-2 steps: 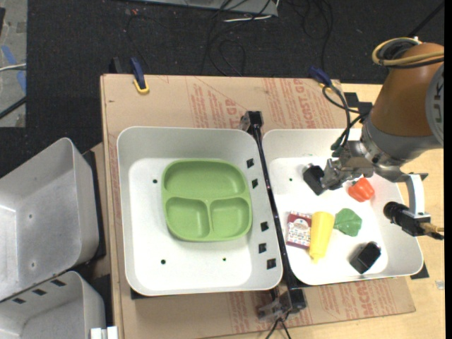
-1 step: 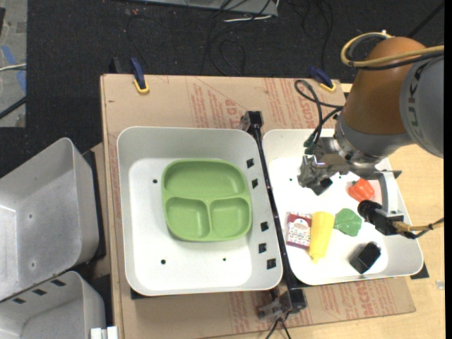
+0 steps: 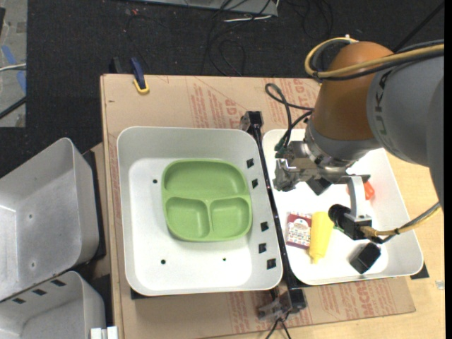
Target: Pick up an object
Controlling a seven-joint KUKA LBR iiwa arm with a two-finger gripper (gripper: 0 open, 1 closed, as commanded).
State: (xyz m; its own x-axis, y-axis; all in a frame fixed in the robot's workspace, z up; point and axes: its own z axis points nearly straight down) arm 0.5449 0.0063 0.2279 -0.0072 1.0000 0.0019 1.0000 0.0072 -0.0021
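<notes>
Best to lower the gripper [image 3: 291,179], jaw state impossible to tell, straight onto the yellow bottle [image 3: 320,235] lying in the right bin [image 3: 402,196], just beside the red packet [image 3: 299,231].

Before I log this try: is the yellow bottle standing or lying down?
Lying down: the yellow bottle rests lengthwise on the right bin's floor beside a small red-and-white packet.

The arm [image 3: 367,97] hides much of the right bin [image 3: 402,256] (its far half especially).
</notes>
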